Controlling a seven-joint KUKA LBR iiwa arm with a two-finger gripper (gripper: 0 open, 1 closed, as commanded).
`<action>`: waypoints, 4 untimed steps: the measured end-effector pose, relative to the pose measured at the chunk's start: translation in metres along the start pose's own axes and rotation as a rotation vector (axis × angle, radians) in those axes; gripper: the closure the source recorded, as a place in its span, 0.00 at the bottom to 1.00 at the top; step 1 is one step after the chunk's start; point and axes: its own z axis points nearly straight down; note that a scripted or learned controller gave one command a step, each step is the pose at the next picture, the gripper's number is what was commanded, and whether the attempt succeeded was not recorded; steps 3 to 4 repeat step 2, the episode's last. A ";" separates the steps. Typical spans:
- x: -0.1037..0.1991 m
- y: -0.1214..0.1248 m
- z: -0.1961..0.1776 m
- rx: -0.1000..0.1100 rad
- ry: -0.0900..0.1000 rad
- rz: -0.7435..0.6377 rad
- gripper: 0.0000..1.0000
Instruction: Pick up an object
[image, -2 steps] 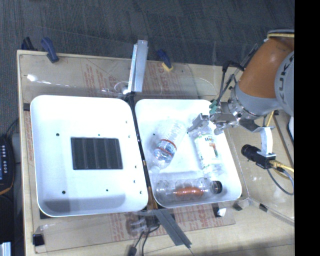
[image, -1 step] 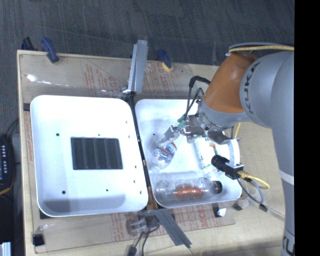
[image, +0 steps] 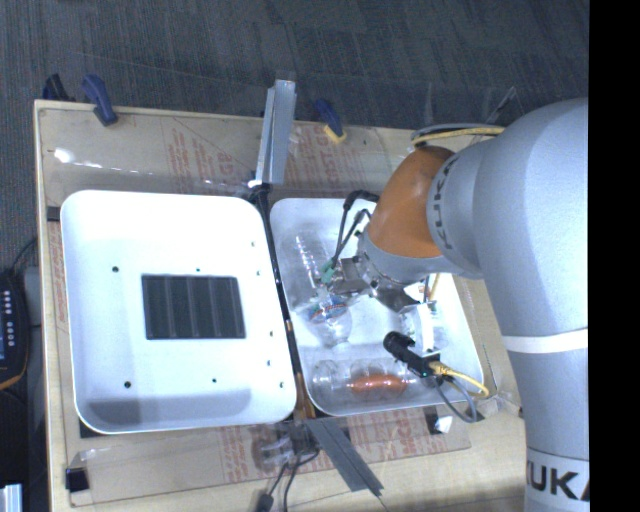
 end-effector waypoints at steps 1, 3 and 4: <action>-0.001 0.001 -0.011 -0.001 -0.001 -0.003 1.00; 0.048 0.061 -0.101 -0.004 0.000 0.029 1.00; 0.048 0.061 -0.101 -0.004 0.000 0.029 1.00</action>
